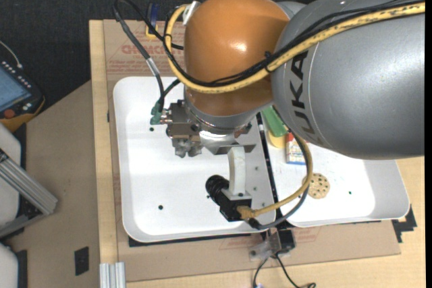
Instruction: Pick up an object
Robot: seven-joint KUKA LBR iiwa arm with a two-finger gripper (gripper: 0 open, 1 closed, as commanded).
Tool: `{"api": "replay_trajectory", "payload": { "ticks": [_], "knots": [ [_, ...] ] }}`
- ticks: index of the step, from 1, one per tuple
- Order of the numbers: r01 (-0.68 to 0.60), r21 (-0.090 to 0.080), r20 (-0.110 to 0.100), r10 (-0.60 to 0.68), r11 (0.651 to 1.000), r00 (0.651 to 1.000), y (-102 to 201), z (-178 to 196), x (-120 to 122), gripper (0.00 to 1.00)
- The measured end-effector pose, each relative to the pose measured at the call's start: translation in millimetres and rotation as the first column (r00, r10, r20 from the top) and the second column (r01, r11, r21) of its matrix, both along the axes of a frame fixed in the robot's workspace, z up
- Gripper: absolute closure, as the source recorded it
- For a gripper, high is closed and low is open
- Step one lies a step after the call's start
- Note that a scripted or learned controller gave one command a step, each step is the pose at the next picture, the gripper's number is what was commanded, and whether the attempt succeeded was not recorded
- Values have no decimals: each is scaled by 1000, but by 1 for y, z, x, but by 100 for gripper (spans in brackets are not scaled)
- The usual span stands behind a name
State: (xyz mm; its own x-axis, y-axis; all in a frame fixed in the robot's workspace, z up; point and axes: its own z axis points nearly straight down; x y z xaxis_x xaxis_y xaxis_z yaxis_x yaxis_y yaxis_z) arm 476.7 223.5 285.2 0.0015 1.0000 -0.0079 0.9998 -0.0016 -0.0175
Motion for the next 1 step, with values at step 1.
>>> {"api": "replay_trajectory", "payload": {
  "ticks": [1],
  "knots": [
    [0,4,7,0,1000,1000,0,-48,1,100]
  ]
}}
